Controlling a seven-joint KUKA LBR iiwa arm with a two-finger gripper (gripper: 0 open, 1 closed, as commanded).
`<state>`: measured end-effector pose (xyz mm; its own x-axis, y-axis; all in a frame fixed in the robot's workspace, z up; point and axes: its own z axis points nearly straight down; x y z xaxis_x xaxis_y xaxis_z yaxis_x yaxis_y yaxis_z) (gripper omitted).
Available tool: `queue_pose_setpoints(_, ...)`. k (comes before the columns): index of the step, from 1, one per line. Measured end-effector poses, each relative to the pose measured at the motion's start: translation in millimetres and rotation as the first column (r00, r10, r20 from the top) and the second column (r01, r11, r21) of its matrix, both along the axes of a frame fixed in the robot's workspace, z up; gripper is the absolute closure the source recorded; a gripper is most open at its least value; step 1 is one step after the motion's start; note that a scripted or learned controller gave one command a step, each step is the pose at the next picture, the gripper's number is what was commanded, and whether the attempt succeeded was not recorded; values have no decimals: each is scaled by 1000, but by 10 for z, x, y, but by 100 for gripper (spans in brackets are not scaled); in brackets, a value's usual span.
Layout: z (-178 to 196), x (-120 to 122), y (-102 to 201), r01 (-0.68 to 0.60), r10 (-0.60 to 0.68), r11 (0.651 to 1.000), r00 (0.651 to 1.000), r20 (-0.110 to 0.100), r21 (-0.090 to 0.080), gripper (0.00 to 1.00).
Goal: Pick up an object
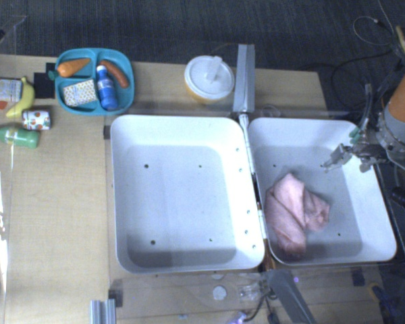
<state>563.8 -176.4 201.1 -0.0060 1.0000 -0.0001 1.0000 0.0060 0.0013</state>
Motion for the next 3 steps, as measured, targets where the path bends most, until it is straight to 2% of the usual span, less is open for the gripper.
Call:
queue_pose_setpoints(1,-763,205,-291,-177,177,984,984,1,-1,0)
queue_pose_setpoints(2,-1103,-168,868,-233,233,972,972,14,-7,0)
queue_pose_setpoints(3,-153,44,1544,-341,341,940,940,4,-2,0)
